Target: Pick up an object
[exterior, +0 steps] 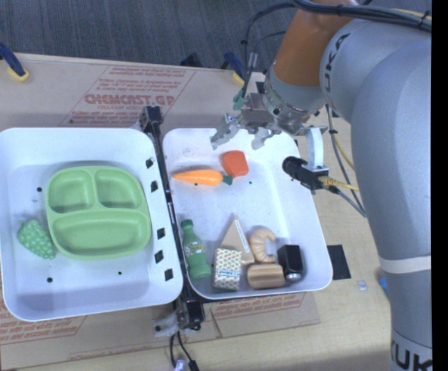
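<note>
My gripper hangs over the far edge of the right bin, its two fingers spread apart with nothing between them. Just below it lies a small orange-red block, and to that block's left a toy carrot. Along the bin's near edge sit a green bottle, a patterned carton, a croissant, a tan block and a black object.
The left bin holds a green divided plate and a green textured toy at its left. A black clip sits where the bins meet at the far side. The arm's grey body fills the right side.
</note>
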Tool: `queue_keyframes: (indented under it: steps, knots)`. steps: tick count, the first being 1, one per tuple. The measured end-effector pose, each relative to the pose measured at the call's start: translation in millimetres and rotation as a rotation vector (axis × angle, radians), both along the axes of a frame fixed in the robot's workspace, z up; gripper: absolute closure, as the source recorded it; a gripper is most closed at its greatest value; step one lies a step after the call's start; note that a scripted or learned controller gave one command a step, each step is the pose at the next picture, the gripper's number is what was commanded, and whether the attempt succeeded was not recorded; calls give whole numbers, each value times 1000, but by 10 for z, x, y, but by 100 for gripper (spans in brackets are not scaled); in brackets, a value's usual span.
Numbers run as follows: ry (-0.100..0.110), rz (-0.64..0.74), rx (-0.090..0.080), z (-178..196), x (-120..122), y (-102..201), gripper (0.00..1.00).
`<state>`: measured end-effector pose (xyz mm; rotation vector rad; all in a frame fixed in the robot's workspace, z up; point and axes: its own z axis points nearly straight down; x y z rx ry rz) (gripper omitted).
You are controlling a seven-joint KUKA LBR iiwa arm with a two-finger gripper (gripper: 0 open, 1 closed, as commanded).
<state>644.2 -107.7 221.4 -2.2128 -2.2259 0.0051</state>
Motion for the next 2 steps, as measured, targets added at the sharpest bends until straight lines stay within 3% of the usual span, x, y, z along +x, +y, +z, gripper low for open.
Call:
queue_keyframes:
  steps: [1,2]
  knots:
    - [1,285,2,-1128,74,88,0]
    - [3,-19,1,-1305,-686,19,0]
